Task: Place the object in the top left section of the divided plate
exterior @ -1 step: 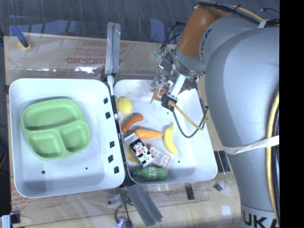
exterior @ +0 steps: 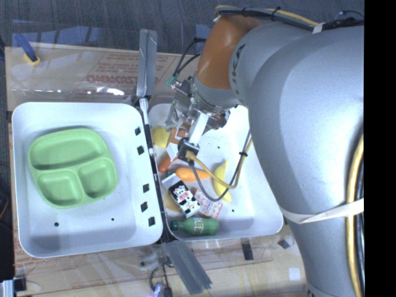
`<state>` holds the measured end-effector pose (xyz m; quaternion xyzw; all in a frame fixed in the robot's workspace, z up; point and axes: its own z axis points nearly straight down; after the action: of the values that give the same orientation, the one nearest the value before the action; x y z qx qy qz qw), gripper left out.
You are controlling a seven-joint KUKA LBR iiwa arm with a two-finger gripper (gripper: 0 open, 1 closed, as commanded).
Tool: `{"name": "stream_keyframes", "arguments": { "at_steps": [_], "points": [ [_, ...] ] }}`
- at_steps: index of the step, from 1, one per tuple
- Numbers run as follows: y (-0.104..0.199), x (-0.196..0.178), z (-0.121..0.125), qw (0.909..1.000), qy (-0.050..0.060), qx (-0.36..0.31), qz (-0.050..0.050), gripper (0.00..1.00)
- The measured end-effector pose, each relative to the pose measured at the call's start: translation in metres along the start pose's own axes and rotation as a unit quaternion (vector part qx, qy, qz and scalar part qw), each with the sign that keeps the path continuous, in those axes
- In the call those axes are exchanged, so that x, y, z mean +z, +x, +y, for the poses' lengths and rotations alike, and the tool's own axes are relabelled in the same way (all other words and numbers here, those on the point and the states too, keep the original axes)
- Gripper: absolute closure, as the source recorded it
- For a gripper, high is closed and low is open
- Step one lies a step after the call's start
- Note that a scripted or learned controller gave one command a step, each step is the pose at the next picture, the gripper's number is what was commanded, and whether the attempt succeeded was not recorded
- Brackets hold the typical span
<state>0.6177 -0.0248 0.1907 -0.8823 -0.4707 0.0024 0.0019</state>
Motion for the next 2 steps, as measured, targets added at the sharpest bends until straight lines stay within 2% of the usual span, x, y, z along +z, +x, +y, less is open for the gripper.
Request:
{"name": "stream_keyframes", "arguments": {
  "at_steps": [1,2],
  "points": [
    [0.032,-0.012,-0.077,0.9954,0.0,-0.096,-0.001,1.0],
    [0.03,0.0,-0.078,0.9981,0.001,-0.061,0.0,1.0]
  ]
}}
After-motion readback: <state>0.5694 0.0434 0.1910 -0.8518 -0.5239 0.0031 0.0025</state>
